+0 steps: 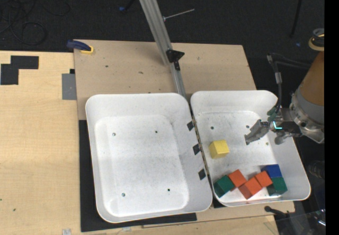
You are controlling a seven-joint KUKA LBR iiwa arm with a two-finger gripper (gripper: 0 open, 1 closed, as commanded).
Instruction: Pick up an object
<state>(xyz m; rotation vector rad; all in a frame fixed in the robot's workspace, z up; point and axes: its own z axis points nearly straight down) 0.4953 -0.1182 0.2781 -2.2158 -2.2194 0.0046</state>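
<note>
Wooden bench (137, 70) bears 2 unlabelled bins; fingers (258, 132) hover, spread indiscernible, near yellow block (219, 148).

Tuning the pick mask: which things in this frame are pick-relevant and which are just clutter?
Relevant:
- gripper, over the right bin
- yellow block
- cluster at that bin's near edge: two orange blocks, two green blocks, blue block

Clutter:
- left bin
- slanted aluminium bar
- blue-and-yellow clamp on the bench's far left corner
</note>
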